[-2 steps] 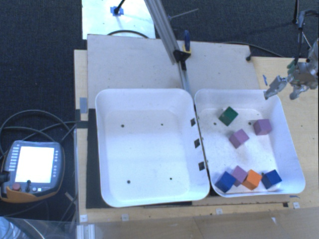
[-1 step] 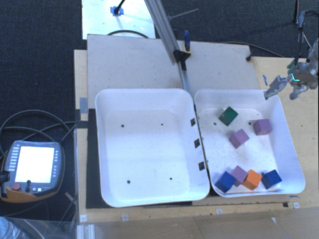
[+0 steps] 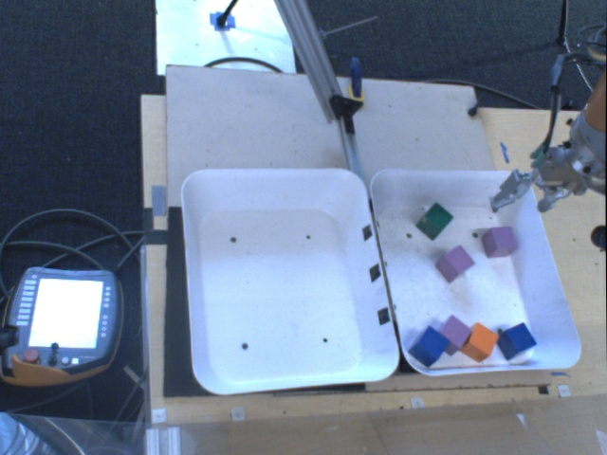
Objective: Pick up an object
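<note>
1. Dark carpet surrounds the bench point(image 3: 285, 112), and at the lower left of the frame I see the teach pendant point(image 3: 62, 325) lying off the bench with its cables looped round it.

2. Moving right, the left bin point(image 3: 204, 197) sits at centre frame, and the right bin point(image 3: 560, 301) touches it along the middle seam.

3. All my candidates lie in the right bin: a green cube point(image 3: 434, 221) towards its upper part, two purple cubes point(image 3: 455, 263) point(image 3: 499, 242) near the middle, and along the lower edge a tight row of a blue cube point(image 3: 429, 345), a purple one point(image 3: 456, 331), an orange cube point(image 3: 480, 341) and another blue cube point(image 3: 516, 340).

4. The risk, as I judge it: the lower row is packed so that the blocks touch, so fingers coming down there could land on top of a neighbour or push the lot against the wall. The purple cube nearest the arm lies close to the right wall, which could foul one finger.

5. At the right edge, the gripper point(image 3: 517, 190) hangs over the bin's upper right corner, above that purple cube. I cannot tell from this angle how its jaws stand; nothing shows between them.
</note>
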Tool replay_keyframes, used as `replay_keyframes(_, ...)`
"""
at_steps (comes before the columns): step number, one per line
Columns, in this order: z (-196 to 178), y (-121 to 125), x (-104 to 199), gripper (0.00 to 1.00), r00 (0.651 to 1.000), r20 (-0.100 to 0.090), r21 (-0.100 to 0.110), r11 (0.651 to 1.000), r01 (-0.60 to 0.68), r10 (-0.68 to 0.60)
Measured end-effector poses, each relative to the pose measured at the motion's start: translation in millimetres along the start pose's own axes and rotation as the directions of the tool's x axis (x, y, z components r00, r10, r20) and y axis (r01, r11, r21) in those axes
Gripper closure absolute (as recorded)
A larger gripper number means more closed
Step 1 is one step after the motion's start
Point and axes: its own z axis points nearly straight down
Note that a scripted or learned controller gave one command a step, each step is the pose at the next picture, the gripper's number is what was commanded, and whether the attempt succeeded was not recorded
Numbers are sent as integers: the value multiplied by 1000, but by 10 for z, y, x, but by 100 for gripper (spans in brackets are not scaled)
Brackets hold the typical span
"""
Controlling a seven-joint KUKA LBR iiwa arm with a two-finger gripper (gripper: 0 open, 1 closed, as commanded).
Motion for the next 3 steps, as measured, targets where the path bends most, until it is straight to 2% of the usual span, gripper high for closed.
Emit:
replay_keyframes(1, 626, 13, -10, 0, 1000, -1, 1, 1000, 1, -1)
replay_keyframes(2, 1028, 81, -41, 0, 1000, 7, -20, 1000, 2, -2)
replay_keyframes(3, 920, 96, -37, 100, 1000, 8, -24, 1000, 5, -5)
